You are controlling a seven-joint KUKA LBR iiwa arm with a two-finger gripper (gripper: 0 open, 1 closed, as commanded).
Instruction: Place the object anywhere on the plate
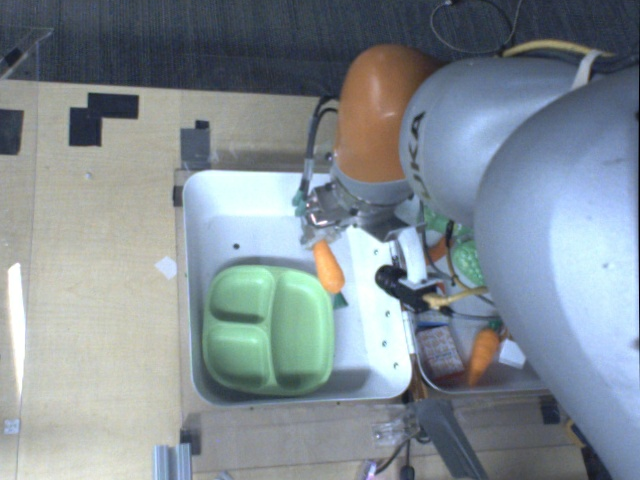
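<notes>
Plywood surface (90,298) takes up the left of the camera view, pale and marked with a few black squares near the top. Next comes the left white bin (215,213), and in its lower half lies a green plate (268,328) with three compartments, one long section on its right and two smaller ones on its left. Just past the plate's upper right corner hangs a carrot (327,267), orange, tilted, its lower tip at the plate's rim. The carrot's upper end sits right under the gripper (322,220), and it looks to be pinched there, though the fingers themselves are too blurred and hidden by the wrist for me to tell whether they are apart or closed. Above the gripper rises the orange band (385,108) of the grey arm (530,188), which covers most of the right bin (440,373). In the part of that bin left showing lie a second carrot (482,353), a small red and white packet (440,353), and something green (466,260) tucked under the arm.
</notes>
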